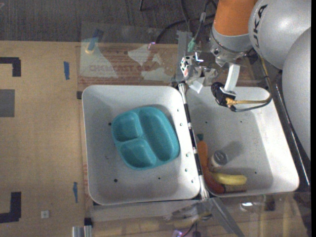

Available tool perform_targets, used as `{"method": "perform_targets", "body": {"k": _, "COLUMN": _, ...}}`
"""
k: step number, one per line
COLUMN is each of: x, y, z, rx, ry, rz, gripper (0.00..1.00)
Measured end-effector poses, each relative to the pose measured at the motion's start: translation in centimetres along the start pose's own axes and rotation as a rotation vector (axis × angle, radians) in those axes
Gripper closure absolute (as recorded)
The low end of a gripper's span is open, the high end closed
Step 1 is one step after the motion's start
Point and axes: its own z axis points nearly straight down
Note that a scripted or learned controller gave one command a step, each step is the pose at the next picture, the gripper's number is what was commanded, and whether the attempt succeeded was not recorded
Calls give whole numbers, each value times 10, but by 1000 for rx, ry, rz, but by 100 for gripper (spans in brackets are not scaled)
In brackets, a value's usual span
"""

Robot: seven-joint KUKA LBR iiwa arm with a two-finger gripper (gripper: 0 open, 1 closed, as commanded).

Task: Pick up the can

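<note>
The arm (276, 19) is reaching in from your right, wrist bent down over the far edge of the right bin (261, 127). The left bin (98, 112) is holding a teal divided plate (144, 137). The can (218, 158) is standing upright at the right bin's near-left corner, crowded by a banana (230, 179) and a carrot (203, 154). The gripper (197, 73) is hovering well apart from the can, probably staging; you cannot tell its opening here.
</note>
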Motion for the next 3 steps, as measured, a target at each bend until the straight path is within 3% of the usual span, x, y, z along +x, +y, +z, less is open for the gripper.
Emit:
{"method": "perform_targets", "body": {"k": 1, "x": 1, "y": 0, "z": -4, "rx": -1, "ry": 0, "rz": -116, "gripper": 100}}
{"method": "perform_targets", "body": {"k": 2, "x": -23, "y": 2, "z": 58, "rx": 0, "ry": 1, "rz": 82, "gripper": 100}}
{"method": "perform_targets", "body": {"k": 3, "x": 28, "y": -40, "z": 7, "rx": -1, "ry": 1, "rz": 52, "gripper": 100}}
